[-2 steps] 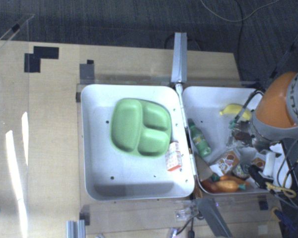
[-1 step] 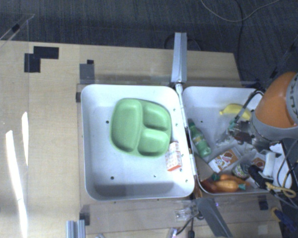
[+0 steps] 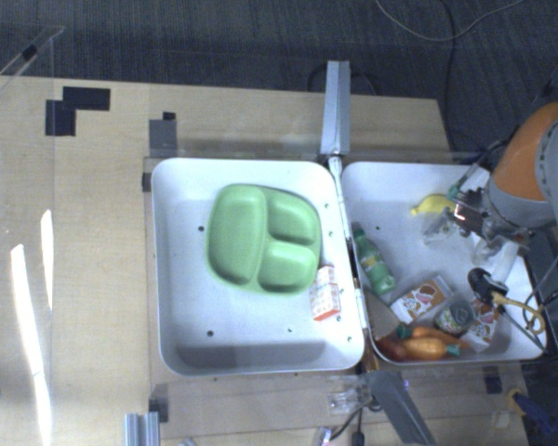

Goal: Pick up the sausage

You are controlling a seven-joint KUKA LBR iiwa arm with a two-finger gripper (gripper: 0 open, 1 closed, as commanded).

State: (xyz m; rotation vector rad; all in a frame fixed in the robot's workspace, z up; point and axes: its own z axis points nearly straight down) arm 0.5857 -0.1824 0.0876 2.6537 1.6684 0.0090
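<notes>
I see the sausage (image 3: 426, 347) against the right bin's (image 3: 391, 186) near wall; gripper (image 3: 444, 219) state unclear.

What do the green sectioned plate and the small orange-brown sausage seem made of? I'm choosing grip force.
The green sectioned plate in the left white bin looks like moulded plastic, matte: even colour, soft rounded rims, faint sheen. The orange-brown sausage at the right bin's near edge looks like smooth, slightly glossy toy plastic or rubber, judging by its uniform colour; too small to tell for sure.

Orange-red sausage (image 3: 426, 347) lies flat along right bin's near wall.
</notes>
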